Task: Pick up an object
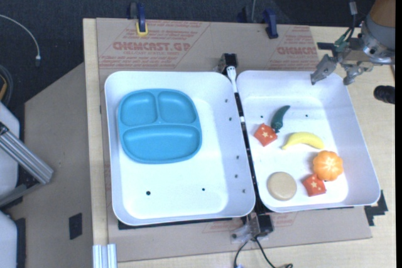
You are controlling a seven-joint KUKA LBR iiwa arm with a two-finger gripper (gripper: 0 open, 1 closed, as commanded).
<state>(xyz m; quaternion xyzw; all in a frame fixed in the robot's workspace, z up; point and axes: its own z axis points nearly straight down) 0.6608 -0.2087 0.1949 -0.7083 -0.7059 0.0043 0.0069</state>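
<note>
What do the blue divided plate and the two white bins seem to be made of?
The blue plate looks like moulded plastic with a matte finish: even colour, soft rounded dividers. The left bin and right bin look like thin, smooth plastic, slightly glossy, with rounded corners. It could be coated metal; the picture leaves this open.

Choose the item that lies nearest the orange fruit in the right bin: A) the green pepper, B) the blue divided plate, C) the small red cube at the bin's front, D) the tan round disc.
C: the small red cube sits right against the orange fruit in the right bin.
</note>
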